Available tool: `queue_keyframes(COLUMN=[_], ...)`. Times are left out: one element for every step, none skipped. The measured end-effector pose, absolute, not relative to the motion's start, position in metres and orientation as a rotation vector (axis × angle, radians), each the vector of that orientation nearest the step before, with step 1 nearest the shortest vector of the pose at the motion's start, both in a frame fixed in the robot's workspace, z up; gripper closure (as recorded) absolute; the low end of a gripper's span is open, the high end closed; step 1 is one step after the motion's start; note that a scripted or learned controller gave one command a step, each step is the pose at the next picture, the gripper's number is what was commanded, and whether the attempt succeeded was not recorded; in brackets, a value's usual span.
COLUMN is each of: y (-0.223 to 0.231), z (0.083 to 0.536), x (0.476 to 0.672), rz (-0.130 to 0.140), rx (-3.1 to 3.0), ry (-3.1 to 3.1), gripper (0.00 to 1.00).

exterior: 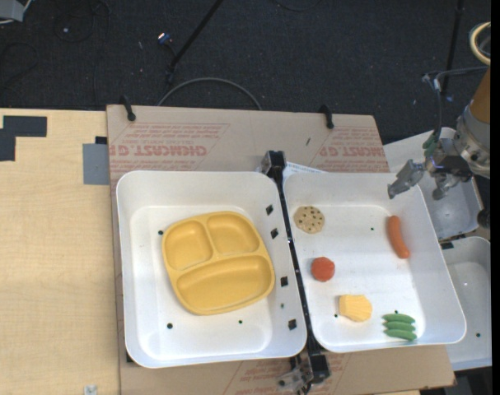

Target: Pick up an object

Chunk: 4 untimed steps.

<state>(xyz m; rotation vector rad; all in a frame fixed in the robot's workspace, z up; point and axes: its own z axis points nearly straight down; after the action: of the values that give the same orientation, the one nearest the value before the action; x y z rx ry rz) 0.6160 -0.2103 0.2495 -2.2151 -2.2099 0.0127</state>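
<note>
The right bin (348,220) holds several toy foods: a cookie (309,219) at its far left, a red tomato (322,268) in the middle, a yellow cheese piece (356,308) near the front, green pea pods (400,326) at the front right, and an orange carrot (398,236) by the right wall. My gripper (422,179) hangs above the bin's far right corner, up and right of the carrot. Its fingers are spread open with nothing between them.
The left bin (142,220) holds a yellow divided plate (217,262). A black divider clip line (287,253) runs between the bins. Cardboard (233,138) lies under both bins. A wooden bench (44,253) extends left.
</note>
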Motion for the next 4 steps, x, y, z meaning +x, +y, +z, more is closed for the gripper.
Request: queue_keyframes(y=[-0.21, -0.209, -0.209, -0.205], z=[0.258, 0.208, 0.165, 0.103], x=[0.618, 0.608, 0.603, 0.601], rz=[0.002, 0.005, 0.005, 0.003], rx=[-2.219, -2.218, -2.218, -2.219], ry=[-2.22, -2.218, -2.218, -2.219], gripper=[0.0, 0.0, 0.0, 0.0])
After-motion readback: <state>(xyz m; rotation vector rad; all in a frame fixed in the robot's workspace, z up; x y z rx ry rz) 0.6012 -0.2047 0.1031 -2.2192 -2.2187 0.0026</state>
